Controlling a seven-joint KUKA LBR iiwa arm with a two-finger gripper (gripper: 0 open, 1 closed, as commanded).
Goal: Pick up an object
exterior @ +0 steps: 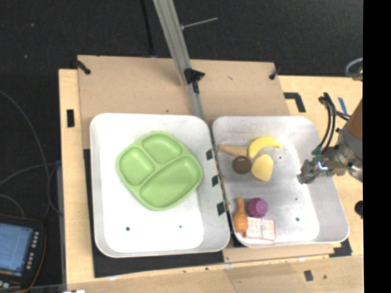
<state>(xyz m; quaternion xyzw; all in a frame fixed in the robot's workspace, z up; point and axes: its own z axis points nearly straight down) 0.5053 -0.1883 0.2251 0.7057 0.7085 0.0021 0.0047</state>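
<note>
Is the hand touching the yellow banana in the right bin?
Apart. The camera view shows bare white bin floor between the hand and the banana.

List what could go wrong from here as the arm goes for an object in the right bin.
1. The yellow banana-shaped toy, pale yellow rounded toy and brown ball with a tan cone sit bunched together, so a grasp may nudge neighbours or catch two.
2. The orange toy, purple round toy and red-and-white packet crowd the shallow white right bin's near wall, leaving little room.
3. The end effector sits beside the toys, so it must travel sideways first.
</note>
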